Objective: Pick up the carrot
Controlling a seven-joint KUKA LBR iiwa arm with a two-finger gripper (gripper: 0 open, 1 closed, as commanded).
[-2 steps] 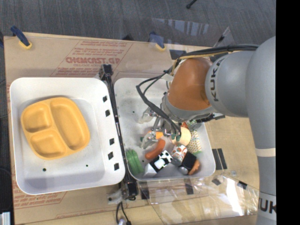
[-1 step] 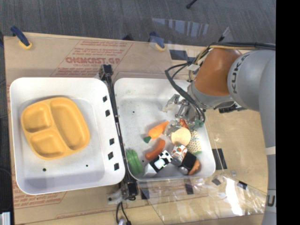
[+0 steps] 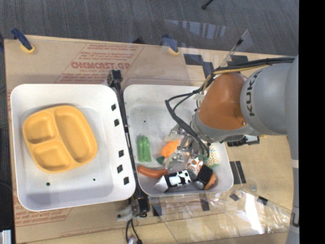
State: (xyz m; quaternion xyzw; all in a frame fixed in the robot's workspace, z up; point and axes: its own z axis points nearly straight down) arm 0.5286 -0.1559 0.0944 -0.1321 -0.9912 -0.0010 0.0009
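You see the tool [image 3: 184, 151] low in the right bin [image 3: 147, 98], touching the carrot [image 3: 170, 148] at centre-right of the frame, probably positioned for grasping; its opening you cannot tell.

gripper [image 3: 179, 152] beside carrot [image 3: 170, 148]

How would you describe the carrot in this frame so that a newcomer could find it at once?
Start at the right-hand shallow white bin, under the grey arm with the orange band. Near the bin's middle, beside the arm's hand, lies a small orange carrot with a green tip. It is bright orange and stubby, unlike the green ribbed vegetable to its left and the long reddish-brown sausage below.
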